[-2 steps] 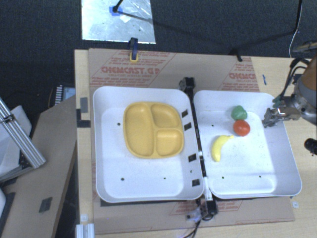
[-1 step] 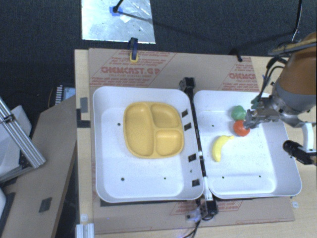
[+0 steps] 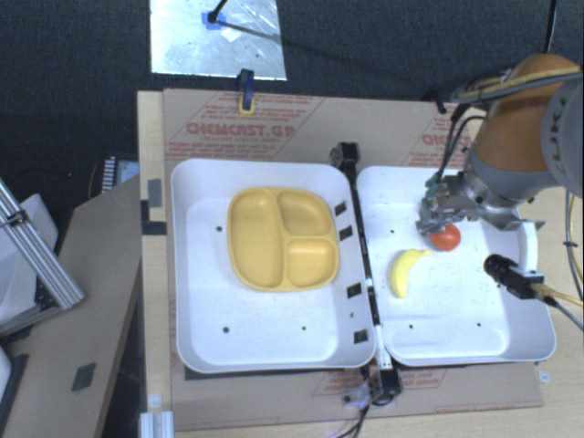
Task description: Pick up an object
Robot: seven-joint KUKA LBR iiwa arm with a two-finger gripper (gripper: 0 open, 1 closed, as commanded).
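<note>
Camera view shows the grey arm's gripper over the right shallow white bin, just above a small round red tomato-like toy; whether it grips I cannot tell. The toy looks light, smooth, likely to roll, best pinched across its middle. A yellow plastic banana lies near; a yellow divided tray sits left.

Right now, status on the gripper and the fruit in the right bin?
Gripper low over the tomato, grasp unconfirmed. Banana loose beside it. Yellow divided plate in left bin.
</note>
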